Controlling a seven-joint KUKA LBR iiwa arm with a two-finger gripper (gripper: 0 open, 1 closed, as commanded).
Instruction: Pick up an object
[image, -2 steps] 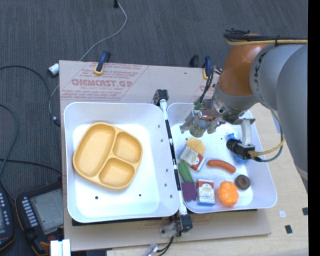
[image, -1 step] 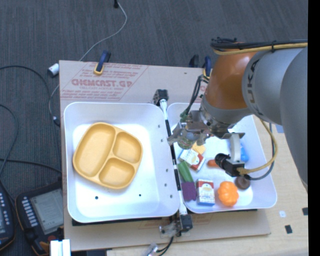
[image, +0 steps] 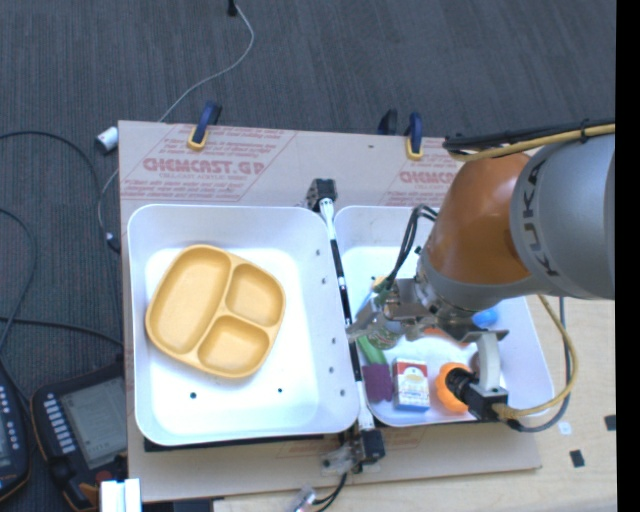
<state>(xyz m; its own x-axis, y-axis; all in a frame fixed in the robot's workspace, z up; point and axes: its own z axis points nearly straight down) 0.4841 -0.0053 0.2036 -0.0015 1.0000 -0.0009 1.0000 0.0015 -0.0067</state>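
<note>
I'm over the right bin (image: 540, 375) now, my grey arm with its orange band (image: 480, 230) reaching in from the right, and my gripper (image: 385, 318) sits low near that bin's left wall. Whether it is open or closed I cannot tell from up here; nothing visibly sits in it.

The candidates for picking lie in a cluster at the front of the right bin. There's a small box (image: 411, 384) with a red-and-white face, lying flat. Just to its left, a dark purple block (image: 377, 381). Above that, a green piece (image: 371, 350) pokes out right beneath my gripper. On the box's right is an orange round thing (image: 453, 388) with a dark centre, and further back a bit of blue (image: 484, 319) peeks from under my wrist.

Over in the left bin (image: 140, 290), a yellow divided plate (image: 216, 310) with three compartments lies flat, slightly turned, all to itself.

Both bins rest side by side on a board (image: 200, 165) with red lettering.
</note>
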